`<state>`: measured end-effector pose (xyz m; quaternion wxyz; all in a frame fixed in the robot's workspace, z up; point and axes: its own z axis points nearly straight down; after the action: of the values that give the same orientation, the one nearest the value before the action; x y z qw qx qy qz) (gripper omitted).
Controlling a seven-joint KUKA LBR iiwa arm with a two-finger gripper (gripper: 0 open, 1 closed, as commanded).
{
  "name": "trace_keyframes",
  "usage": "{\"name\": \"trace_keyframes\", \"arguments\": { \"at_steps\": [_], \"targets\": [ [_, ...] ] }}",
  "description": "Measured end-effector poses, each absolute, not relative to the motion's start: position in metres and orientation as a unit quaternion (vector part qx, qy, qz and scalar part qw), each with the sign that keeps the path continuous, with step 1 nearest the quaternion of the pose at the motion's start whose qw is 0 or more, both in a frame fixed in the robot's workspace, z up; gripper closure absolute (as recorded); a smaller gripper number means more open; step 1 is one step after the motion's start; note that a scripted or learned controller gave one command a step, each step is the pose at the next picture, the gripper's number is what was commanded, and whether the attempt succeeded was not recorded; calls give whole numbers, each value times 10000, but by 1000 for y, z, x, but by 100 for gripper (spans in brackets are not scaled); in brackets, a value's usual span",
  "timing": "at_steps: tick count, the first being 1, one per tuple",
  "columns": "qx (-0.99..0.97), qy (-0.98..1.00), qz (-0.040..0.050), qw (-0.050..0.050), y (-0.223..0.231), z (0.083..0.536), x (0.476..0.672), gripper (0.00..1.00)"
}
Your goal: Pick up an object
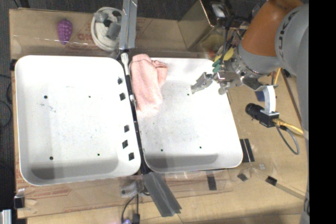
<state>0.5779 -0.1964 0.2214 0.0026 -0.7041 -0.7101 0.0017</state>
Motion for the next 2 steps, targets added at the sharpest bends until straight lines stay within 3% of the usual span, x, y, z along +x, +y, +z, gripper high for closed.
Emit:
{"name": "trace_keyframes", "arguments": {
  "at_steps": [1,2],
  "targets": [
    [-6929,-7210,3,3,-208,251,632,0],
    [-6568,-7541,5,5,-149,239,657,0]
  ]
}}
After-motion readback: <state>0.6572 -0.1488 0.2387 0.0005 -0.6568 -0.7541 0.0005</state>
